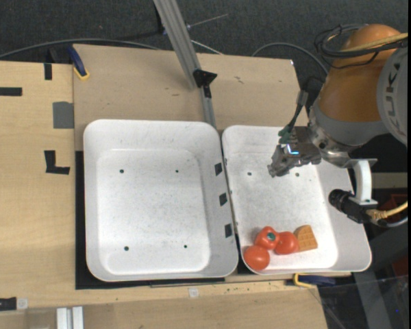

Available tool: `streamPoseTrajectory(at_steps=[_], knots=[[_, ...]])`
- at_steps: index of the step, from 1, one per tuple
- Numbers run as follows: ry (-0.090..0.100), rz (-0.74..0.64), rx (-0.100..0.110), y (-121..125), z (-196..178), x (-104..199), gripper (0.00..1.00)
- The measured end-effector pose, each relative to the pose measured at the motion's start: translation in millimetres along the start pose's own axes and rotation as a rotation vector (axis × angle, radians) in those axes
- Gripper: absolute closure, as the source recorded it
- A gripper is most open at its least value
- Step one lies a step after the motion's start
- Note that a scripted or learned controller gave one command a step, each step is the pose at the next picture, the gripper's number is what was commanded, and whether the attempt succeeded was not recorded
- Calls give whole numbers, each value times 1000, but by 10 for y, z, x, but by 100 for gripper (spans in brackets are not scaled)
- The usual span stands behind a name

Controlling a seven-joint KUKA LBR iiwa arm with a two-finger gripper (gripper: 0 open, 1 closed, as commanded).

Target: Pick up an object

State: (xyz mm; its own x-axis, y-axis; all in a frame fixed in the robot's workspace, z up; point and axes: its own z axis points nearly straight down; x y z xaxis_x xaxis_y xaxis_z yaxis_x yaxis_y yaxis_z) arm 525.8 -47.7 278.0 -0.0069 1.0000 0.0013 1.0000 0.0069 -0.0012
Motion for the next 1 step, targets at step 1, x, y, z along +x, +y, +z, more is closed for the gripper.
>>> streamPoseTrajectory(at_steps=[1], knots=[[-1,0,0,87,32,547,100]])
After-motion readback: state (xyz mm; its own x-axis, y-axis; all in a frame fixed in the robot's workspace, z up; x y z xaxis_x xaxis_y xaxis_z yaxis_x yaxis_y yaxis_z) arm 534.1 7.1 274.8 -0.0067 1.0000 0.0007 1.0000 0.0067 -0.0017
